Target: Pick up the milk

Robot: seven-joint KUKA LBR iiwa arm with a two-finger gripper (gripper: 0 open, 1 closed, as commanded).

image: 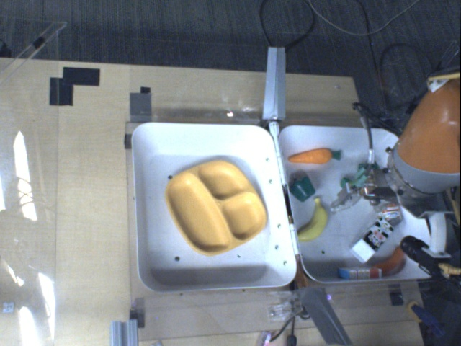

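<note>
Camera view, looking down on the surface: the arm comes in from the right over the right bin, its orange band bulging large at the frame's edge. The hand hangs low over the middle of that bin, a tangle of metal and green fittings, and whether it is spread or pressed together I cannot tell; nothing can be seen clamped in it.

The milk, a small carton with a white end and a dark printed side, lies tilted on the bin floor just below and to the right of the hand, near it but apart. Just beside the hand on its left sits a yellow banana, curving downward, and above that a small dark green block. An orange carrot lies above and left of the hand, near the bin's top wall. Below the milk, along the bin's lower wall, rests a thin tube-like item in blue, white and red, with something reddish next to it.

Well to the left of the hand, the left bin carries a big yellow bread-like lump at its centre.
</note>
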